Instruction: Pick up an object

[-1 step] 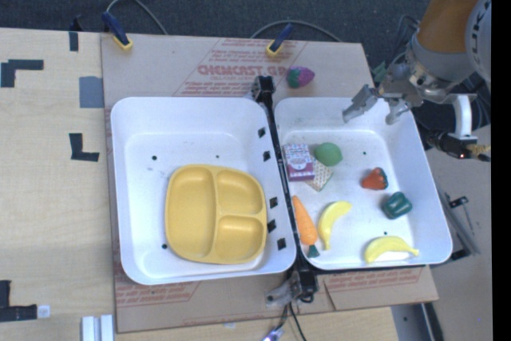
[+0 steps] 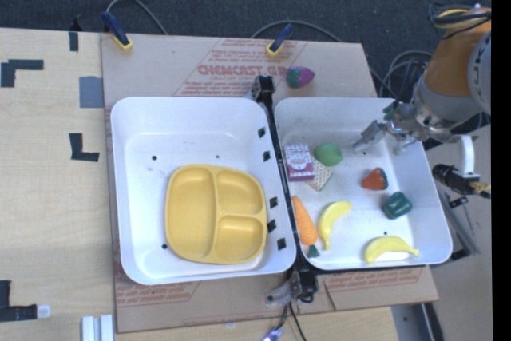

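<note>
The right bin (image 2: 415, 164) holds several toys: a pink box (image 2: 298, 161), a green ball (image 2: 327, 153), a red piece (image 2: 374, 180), a dark green piece (image 2: 396, 205), two yellow bananas (image 2: 334, 220) (image 2: 390, 249) and an orange carrot (image 2: 303, 221). My gripper (image 2: 383, 136) hangs over the bin's upper right part, above and to the right of the green ball. It is open, and nothing sits between its fingers (image 2: 366, 137). The red piece lies just below it.
A yellow divided plate (image 2: 215, 213) lies in the left bin (image 2: 128, 132). A purple toy (image 2: 300, 77) sits on the cardboard behind the bins. Clamps and cables run along the back edge, and the arm's orange band (image 2: 451, 60) is at the right.
</note>
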Controlling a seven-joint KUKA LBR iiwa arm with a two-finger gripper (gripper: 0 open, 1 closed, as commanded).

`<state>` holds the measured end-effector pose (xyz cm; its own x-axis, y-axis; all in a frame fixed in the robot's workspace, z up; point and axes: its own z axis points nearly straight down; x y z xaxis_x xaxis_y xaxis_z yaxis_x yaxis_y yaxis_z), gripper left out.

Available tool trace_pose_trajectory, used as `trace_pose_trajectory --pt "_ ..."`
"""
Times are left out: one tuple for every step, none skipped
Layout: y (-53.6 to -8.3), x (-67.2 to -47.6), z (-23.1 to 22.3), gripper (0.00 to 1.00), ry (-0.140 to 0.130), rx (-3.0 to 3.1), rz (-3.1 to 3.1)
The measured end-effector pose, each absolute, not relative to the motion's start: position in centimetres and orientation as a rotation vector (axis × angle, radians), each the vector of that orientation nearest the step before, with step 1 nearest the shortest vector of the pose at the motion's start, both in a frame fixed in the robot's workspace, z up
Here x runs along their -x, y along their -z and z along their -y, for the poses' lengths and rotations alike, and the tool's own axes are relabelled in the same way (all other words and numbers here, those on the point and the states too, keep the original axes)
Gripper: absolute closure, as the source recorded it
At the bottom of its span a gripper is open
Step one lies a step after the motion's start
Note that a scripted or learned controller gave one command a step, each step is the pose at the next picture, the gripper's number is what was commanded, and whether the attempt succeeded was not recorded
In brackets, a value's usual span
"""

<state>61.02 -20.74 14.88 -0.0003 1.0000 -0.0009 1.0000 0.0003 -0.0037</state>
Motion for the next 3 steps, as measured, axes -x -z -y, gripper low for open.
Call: trace_pose_trajectory --pt "-8.7 -57.1 21.0 0.0 0.002 2.222 2.225" --pt "-9.7 -57.2 21.1 1.0 0.001 2.225 2.229" --pt "-14.4 -60.3 15.4 1.0 0.001 2.218 2.225"
